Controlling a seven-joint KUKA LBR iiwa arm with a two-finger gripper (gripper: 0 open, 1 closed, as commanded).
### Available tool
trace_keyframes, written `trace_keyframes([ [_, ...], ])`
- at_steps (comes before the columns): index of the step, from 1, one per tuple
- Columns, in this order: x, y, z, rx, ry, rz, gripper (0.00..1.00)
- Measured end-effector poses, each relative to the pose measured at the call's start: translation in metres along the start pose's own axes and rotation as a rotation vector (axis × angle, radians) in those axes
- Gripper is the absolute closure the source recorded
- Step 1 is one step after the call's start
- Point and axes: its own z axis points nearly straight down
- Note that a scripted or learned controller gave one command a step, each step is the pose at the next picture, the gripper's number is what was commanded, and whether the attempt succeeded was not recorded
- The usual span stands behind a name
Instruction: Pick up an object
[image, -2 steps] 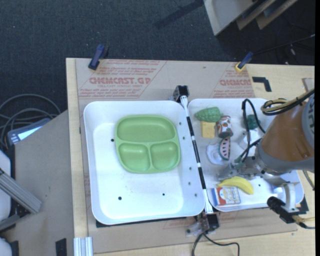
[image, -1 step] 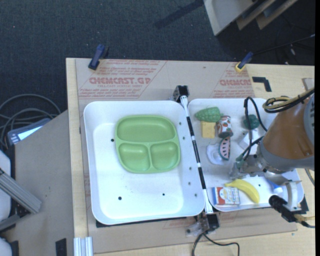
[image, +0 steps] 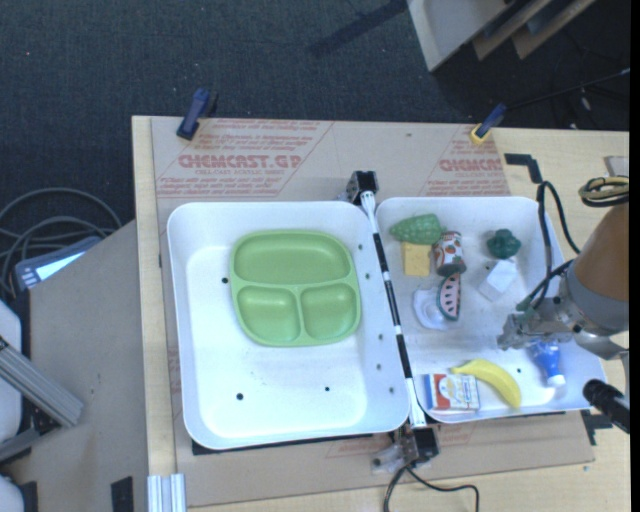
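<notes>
A light-green divided plate (image: 296, 287), three compartments, sits in the upper-centre of the left bin (image: 200, 400), flat on the white floor w/ bare white around it. A black centre rail w/ white fittings marks where the left bin meets the right bin (image: 395, 215). In the right bin, nearest the divide at the top, a green leafy toy vegetable (image: 417, 229) lies just above a yellow block (image: 416, 259), the two about touching. Just right of the block, a small brown-and-white toy (image: 450, 252), too small to identify. Below it, a watermelon slice (image: 451, 296), red face up, leans against a pale round piece. At the bin's near edge, a small carton w/ red-and-blue print (image: 452, 392) lies beside a yellow banana (image: 494, 380), which curves to the right. Further right, a dark-green toy (image: 503, 243) near the top wall and a clear or white piece (image: 497, 281) below it. At far right, the gripper (image: 528, 327) hangs low over the bin floor, just beside a blue-and-white bottle (image: 548, 363); cannot tell how its fingers are set, nor whether anything is between them. The orange-banded arm (image: 606, 265) enters from the right edge.
</notes>
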Motion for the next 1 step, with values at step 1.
trace_keyframes([
  [1,0.0003,0.0,0.0001,0.0,0.0,0.0,0.0],
])
